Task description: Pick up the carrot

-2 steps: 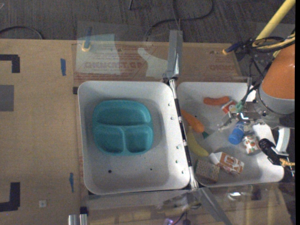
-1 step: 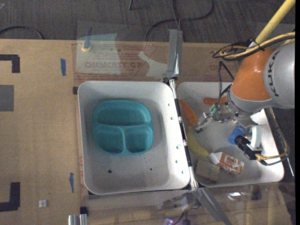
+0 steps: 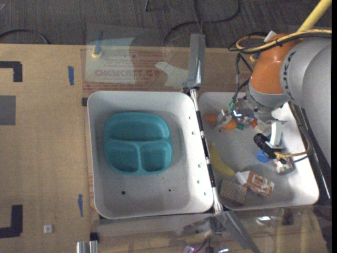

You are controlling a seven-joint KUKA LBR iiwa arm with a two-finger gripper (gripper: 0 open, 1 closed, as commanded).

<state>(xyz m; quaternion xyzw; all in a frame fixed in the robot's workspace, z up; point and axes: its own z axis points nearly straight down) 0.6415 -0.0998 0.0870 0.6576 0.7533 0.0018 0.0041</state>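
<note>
Where the right bin's upper-left lies, carrot sits just beside jaws.

1 fixed overhead camera, slanted over 2 bins

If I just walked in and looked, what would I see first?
Probably the big teal plate with three sections, sitting alone in the left bin. Next, the grey arm with its orange band reaching in from the right, its gripper low over the right bin next to the orange carrot. Near the front of that bin lie a yellow banana and a small carton.
</note>
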